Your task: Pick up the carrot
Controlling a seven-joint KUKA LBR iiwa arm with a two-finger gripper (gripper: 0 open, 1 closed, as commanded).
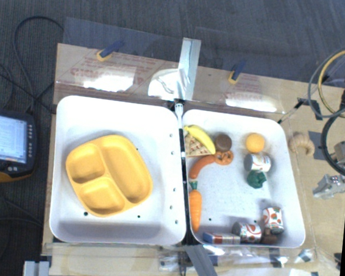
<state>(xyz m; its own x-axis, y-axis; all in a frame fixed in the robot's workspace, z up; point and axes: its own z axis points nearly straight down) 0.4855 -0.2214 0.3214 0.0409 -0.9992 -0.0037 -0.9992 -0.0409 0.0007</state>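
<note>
The carrot point(194, 209), orange with a small green top, lies lengthwise in the right bin point(234, 196). It rests against that bin's left wall, near the front left corner, with its green end pointing to the back. A reddish sausage point(203, 165) lies just behind it, and a small flat packet point(214, 237) sits just in front.
The right bin also holds a banana point(198, 134), a waffle piece point(197, 147), a brown round item point(223, 141), an orange fruit point(255, 142), a silver can point(259, 163), a green item point(256, 180) and cans point(272, 219) at the front right. A yellow divided plate point(108, 174) lies in the left bin point(60, 214).
</note>
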